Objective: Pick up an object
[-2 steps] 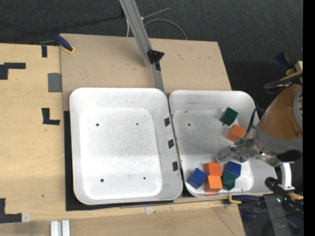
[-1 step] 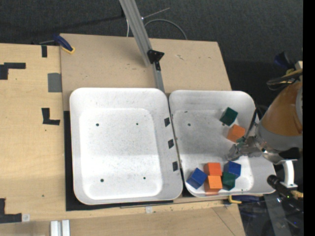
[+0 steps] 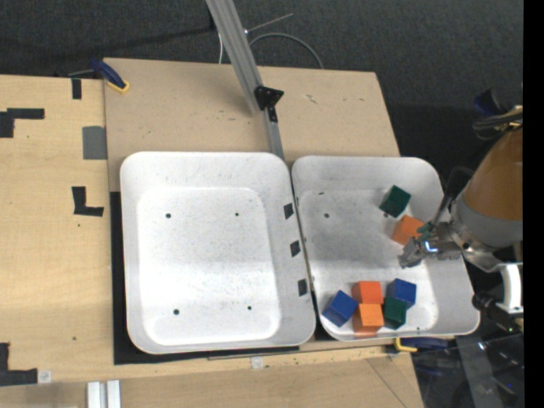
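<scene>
Nearest the lens, the gripper (image 3: pixel 416 252), whose grip state I cannot tell, hangs in the right bin (image 3: pixel 340 177) just below the orange block (image 3: pixel 407 227), itself touching a green block (image 3: pixel 394 201).

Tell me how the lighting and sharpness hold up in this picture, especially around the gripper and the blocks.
Camera view: lighting is even and soft, with faint shadows along the rim of the right bin. The gripper looks blurred and dark against the white, its fingers hard to read. The cluster of blocks is fairly crisp with distinct colours. The bench corners darken slightly.
</scene>
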Robot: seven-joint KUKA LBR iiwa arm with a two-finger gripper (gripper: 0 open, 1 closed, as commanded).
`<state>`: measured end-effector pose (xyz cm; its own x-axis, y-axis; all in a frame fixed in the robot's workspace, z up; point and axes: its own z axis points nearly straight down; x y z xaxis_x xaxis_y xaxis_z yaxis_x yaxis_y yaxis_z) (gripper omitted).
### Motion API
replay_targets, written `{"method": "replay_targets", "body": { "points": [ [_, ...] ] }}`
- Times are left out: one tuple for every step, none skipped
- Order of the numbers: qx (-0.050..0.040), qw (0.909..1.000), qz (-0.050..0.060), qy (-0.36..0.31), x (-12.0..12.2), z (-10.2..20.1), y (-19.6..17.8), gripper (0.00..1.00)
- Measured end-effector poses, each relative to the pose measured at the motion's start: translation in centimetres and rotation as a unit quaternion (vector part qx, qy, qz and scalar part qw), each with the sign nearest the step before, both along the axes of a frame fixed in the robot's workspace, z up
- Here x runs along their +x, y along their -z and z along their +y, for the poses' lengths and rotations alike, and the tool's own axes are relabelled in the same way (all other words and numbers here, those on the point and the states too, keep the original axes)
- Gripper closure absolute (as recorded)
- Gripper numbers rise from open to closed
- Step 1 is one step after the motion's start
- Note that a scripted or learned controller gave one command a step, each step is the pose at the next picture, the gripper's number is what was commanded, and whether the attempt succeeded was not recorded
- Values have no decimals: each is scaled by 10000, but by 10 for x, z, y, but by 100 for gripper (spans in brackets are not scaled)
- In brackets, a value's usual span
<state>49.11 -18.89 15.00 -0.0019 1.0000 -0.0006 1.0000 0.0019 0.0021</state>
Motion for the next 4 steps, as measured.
{"method": "replay_targets", "body": {
  "points": [
    [-7, 10000, -8, 1, 9, -4, -48, 100],
    [-4, 10000, -6, 0, 10, -4, -86, 100],
    [10, 10000, 14, -20, 23, 44, -81, 100],
    [12, 10000, 10, -27, 27, 96, -91, 100]
  ]
}}
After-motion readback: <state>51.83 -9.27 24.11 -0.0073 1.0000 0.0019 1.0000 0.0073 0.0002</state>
